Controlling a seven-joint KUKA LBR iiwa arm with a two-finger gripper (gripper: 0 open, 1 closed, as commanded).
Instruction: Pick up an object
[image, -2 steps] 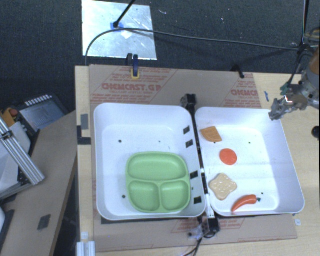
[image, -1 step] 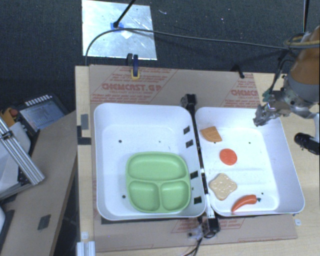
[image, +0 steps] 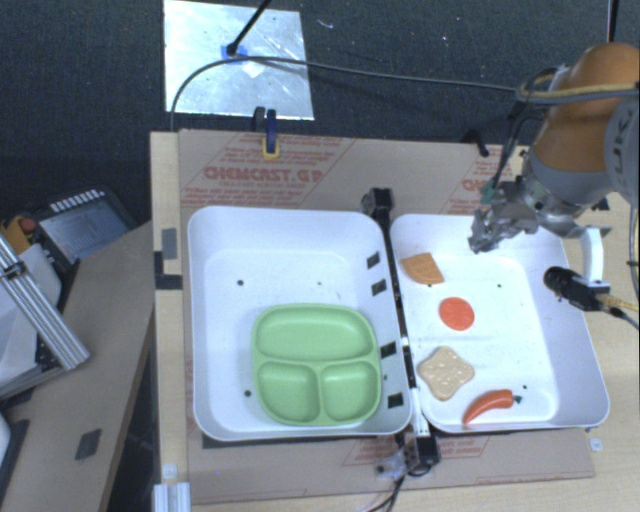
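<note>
Flat orange-tan wedge-shaped toy piece (image: 422, 268) lay in the far left part of the right white bin (image: 575, 345), the closest candidate to the gripper (image: 484, 239). Gripper hung over the far end of that bin, a bit right of the wedge, apart from it. Nothing was seen between the fingers; whether they were spread or closed could not be told, too small and blurred. Other pickable things in the same bin: round red-orange disc (image: 457, 314) mid-bin, pale beige cracker-like piece (image: 445, 371) nearer, red-orange chili-pepper-shaped toy (image: 488, 404) at the near edge. Left white bin (image: 215, 260) held a light green plastic divided tray (image: 315, 363). Judged progress: early, arm over the objects, no grasp made, nothing lifted. Left to do: descend, close on one item, raise it.
</note>
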